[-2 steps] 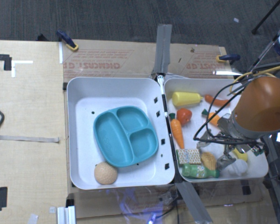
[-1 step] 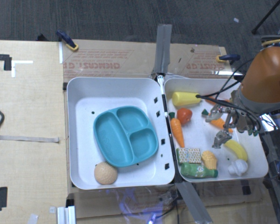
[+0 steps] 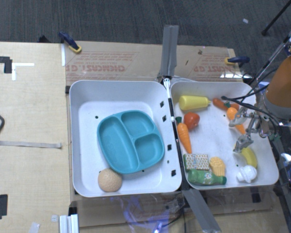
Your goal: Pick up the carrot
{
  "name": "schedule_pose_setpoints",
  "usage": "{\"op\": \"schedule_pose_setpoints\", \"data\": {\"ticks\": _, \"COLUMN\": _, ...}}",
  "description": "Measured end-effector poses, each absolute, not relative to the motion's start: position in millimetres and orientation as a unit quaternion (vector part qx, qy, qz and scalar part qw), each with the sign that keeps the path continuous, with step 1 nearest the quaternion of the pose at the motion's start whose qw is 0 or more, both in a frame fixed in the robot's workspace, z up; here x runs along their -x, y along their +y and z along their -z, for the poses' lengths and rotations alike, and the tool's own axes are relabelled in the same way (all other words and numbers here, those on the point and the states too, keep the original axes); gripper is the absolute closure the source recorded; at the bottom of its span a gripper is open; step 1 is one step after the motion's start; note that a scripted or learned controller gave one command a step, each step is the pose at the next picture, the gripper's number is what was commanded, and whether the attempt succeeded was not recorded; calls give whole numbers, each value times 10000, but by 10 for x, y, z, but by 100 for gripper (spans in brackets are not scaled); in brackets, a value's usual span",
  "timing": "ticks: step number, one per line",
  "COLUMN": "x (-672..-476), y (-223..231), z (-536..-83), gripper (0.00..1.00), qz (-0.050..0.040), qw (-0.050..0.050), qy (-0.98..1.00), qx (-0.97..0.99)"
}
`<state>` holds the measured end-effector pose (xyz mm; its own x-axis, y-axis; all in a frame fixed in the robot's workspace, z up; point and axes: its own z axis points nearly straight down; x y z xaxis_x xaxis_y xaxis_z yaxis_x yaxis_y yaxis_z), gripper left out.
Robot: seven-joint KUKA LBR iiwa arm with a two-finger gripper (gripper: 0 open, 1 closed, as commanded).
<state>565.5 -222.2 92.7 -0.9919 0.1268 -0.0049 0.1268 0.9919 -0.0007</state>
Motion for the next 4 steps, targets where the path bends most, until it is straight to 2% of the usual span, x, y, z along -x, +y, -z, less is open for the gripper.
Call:
{"op": "schedule_pose_setpoints", "data": {"ticks": 1, "x": -5675, "y": -2214, "z": -1031, "gripper": 100, "qz": 9, "qw": 53, "qy": 9981, "qx": -618}}
{"op": "schedule_pose_setpoints", "data": {"ticks": 2, "x": -5303, "y": -1723, "z": -1499, "gripper": 100, "qz": -1, "qw": 15, "qy": 9918, "qx": -1279}}
{"op": "schedule_pose_setpoints", "data": {"ticks": 3, "x": -5043, "y": -1292, "z": -1720, "gripper": 100, "qz": -1, "qw": 16, "qy": 9808, "qx": -1952}}
{"op": "schedule_pose_setpoints", "data": {"ticks": 4, "x": -4881, "y": -811, "z": -2577, "gripper": 100, "qz": 1, "qw": 30, "qy": 9383, "qx": -3459}}
